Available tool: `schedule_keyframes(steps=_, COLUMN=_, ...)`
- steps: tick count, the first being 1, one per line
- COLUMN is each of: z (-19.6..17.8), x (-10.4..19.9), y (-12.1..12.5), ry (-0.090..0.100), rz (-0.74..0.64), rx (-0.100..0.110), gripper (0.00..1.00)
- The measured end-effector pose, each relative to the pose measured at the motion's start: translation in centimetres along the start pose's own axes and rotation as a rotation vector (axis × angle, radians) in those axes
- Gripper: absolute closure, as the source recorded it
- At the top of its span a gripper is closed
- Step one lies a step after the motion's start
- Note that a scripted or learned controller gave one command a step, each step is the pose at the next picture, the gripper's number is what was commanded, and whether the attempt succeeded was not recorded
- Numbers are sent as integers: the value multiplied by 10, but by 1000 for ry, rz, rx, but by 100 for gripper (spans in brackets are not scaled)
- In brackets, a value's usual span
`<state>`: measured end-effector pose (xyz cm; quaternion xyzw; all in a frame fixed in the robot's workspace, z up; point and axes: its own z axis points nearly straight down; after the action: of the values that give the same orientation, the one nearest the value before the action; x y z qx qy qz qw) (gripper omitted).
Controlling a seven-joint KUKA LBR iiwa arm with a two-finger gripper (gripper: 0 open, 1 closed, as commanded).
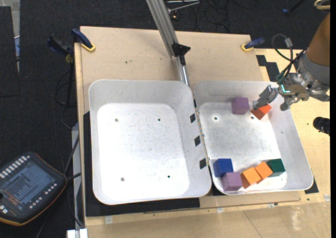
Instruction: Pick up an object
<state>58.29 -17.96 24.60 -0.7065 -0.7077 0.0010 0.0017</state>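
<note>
A small orange-red cube (261, 110) sits high in the right white bin (294, 142), pinched between the fingers of the gripper (264, 105). A purple cube (240, 105) lies just beside it; blue (223, 166), purple (232, 181), orange (256, 173) and green (275, 166) blocks cluster along the near edge.

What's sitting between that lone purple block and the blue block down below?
Nothing: in the camera view, bare white bin floor separates the purple block from the blue block.

Arm (320, 58) cut by right edge; orange block (261, 110) partly behind gripper (276, 99).
</note>
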Motion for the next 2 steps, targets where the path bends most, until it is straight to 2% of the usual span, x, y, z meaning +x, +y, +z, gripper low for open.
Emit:
schedule_keyframes(steps=1, z=-2, x=0, y=1, ry=-1, rz=-1, rx=-4, gripper=0)
schedule_keyframes(steps=2, z=43, x=6, y=3, ry=0, rz=-1, rx=0, gripper=0)
